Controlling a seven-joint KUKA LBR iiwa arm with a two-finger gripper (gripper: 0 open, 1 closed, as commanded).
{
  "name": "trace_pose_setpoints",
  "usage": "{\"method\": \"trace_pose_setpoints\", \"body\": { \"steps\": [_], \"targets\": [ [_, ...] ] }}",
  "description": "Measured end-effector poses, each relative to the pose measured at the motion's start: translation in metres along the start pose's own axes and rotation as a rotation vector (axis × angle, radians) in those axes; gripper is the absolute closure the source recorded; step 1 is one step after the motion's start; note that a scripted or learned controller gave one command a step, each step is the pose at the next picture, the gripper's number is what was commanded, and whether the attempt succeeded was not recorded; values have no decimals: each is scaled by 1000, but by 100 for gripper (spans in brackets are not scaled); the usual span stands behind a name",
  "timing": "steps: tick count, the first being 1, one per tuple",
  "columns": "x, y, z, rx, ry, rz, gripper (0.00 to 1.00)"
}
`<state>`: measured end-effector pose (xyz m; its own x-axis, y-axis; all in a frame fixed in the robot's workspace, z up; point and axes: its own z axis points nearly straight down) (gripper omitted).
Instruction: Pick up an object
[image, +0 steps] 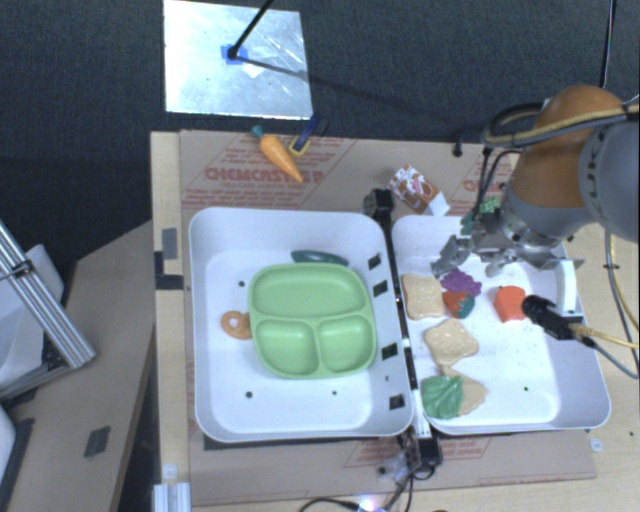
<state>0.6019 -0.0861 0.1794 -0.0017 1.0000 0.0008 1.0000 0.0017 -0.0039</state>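
The gripper (462, 262) hangs low over the purple toy (461, 282) in the right bin (575, 395), but whether its fingers are spread or closed I cannot tell, so no pickup is confirmed. Around that toy lie bread pieces (424, 296) and an orange block (510, 302); left of it, the green tray (310, 320) fills the other bin.

Two white bins (215, 300) were seen. One green tray (310, 320) was counted in the left bin. Two bread slices (423, 296) were counted in the right bin. One carrot (279, 156) was seen far back.
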Motion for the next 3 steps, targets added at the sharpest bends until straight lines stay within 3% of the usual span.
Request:
{"method": "trace_pose_setpoints", "body": {
  "steps": [2, 3],
  "targets": [
    [-1, 6, 93, -10, -3, 2, 0],
    [0, 8, 80, -16, -1, 1, 100]
  ]
}}
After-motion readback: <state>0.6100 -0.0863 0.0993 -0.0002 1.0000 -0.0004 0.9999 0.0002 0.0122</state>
